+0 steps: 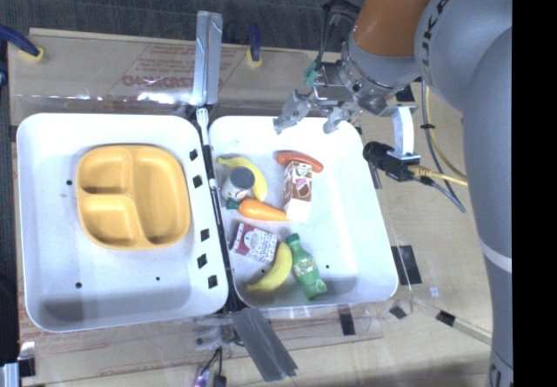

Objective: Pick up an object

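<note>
Claw [306, 118] is hanging over the far edge of the right bin [370, 229], fingers spread apart with nothing between them, so the pick hasn't started yet. It sits just above the back rim, a bit behind the pile.

Closest candidate looks like the hot dog [299, 160], lying crosswise right under the claw, with a small carton [298, 184] touching it on the near side. Best bet for a clean grab is probably to come straight down with the fingers straddling the hot dog across its short width, not along its length, and keep clear of the carton so it doesn't get pinched along with it. Everything is crowded, so a sloppy descent could just shove stuff around.

As for how the things look: the hot dog is a thin orange-red toy with a lighter bun edge, probably smooth plastic and a bit slippery. Near it there's a carrot [261, 210], orange and tapered, lying across the middle of the bin. A banana [273, 270] curves along the near side, touching a green bottle [306, 268] that's lying on its side. A red packet [253, 243] sits just beside the banana.

Left bin [43, 229] holds a yellow divided plate [133, 195], well apart from all this.
</note>
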Available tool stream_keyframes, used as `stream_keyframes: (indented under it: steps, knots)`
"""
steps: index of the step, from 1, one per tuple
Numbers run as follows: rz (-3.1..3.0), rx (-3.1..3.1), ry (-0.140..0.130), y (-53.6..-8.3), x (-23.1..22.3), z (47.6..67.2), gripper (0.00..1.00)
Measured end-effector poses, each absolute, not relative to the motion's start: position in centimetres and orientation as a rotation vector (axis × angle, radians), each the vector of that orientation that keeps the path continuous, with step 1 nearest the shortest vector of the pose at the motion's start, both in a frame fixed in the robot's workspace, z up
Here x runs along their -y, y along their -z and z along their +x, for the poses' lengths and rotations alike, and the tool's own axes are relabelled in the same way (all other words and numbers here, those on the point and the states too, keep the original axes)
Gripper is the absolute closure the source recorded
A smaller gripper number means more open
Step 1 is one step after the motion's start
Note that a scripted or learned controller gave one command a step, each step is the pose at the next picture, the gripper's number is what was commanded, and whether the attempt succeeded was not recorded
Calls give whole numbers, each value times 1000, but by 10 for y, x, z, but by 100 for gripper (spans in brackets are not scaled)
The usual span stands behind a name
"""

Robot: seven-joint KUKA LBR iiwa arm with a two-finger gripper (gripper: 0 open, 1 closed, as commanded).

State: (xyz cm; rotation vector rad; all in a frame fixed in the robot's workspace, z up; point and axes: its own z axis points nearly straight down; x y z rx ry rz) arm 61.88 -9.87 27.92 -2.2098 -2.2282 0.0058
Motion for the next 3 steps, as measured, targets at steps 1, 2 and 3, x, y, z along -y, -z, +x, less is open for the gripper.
stream_keyframes:
  steps: [1, 2, 3]
  knots:
    - [-2201, 2267, 20, -116, 141, 588, 0]
    - [-2399, 2056, 23, -107, 143, 599, 0]
    - [-2408, 2068, 31, -123, 146, 603, 100]
